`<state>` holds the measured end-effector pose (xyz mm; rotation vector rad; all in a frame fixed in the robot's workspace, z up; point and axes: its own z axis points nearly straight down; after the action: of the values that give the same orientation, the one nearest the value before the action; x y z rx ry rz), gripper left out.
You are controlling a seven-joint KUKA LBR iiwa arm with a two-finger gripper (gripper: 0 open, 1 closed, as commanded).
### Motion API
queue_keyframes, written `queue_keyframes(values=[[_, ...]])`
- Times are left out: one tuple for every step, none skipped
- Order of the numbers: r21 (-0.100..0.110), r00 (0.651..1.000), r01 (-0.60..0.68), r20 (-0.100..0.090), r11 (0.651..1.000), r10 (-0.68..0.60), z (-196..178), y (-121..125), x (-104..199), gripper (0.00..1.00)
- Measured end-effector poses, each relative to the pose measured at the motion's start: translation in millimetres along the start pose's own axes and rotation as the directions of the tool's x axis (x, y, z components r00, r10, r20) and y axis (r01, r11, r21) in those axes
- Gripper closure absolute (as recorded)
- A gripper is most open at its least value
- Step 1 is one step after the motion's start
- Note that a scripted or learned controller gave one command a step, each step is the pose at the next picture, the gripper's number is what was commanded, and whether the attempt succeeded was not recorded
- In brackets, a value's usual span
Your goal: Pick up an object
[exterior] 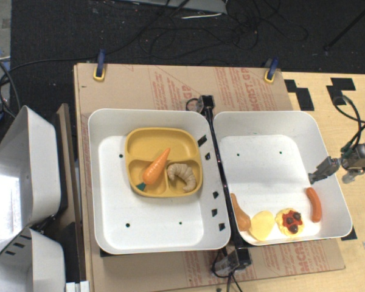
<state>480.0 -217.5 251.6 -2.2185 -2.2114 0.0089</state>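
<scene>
Toy pizza [290,221] and sausage [315,204] lie along right bin [274,145] front edge; sausage sits just below-left of gripper [328,168] at the bin's right rim, apart from it; finger state cannot be told

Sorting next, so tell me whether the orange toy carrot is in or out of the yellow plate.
In. The orange toy carrot lies inside the yellow divided plate.

Two bins sit side by side. In the left bin [109,224] a divided plate [164,140] lies toward twelve o'clock — a carrot [156,166] and a shrimp [184,175] in its compartments. In the right bin [274,126], four items line the six o'clock edge: drumstick [240,213], chip [262,225], perhaps a small pizza [291,221], sausage [316,204] — the gripper [328,168] at three o'clock.
</scene>
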Motion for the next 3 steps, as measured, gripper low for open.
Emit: queue_keyframes(values=[[-0.01,1.0,0.004,0.003,1.0,-0.004,-5,2,1,0.0],[-0.006,1.0,0.002,0.001,1.0,-0.002,39,1,5,0.0],[-0.004,1.0,0.001,0.0,1.0,-0.001,103,0,4,0.0]])
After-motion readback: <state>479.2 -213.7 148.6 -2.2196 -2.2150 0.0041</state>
